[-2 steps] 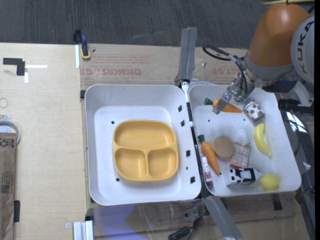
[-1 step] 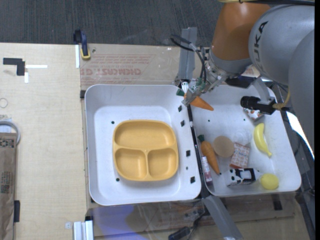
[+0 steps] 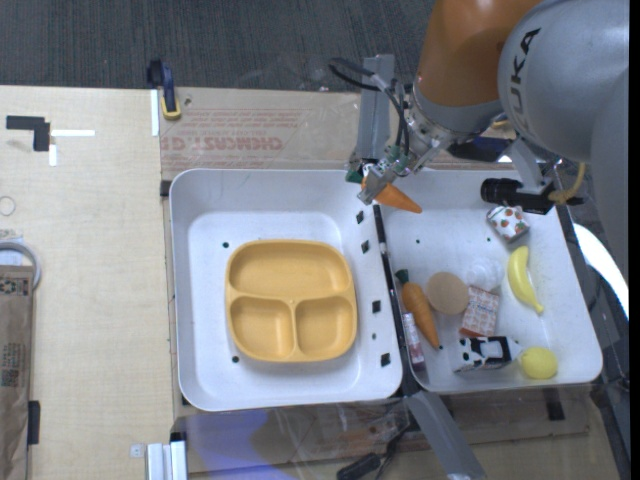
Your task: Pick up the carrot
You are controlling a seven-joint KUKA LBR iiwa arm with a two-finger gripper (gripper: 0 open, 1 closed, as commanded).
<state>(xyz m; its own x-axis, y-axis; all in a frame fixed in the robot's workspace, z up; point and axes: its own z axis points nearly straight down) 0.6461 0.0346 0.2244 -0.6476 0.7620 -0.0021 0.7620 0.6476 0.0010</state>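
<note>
Orange carrot is gripped at its left end betw. the closed fingers of the gripper, held over the right bin's top-left corner. A 2nd carrot is seen lying lower in that bin, beside the divider.

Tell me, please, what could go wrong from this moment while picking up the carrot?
1. The gripper meets the upper carrot only at its left end, and the grip cannot be judged. The carrot may tilt or slip away.
2. This happens close to the divider between the bins, so a dropped carrot could land on it.
3. A second carrot lies near that divider. The program might mix up the two.
</note>
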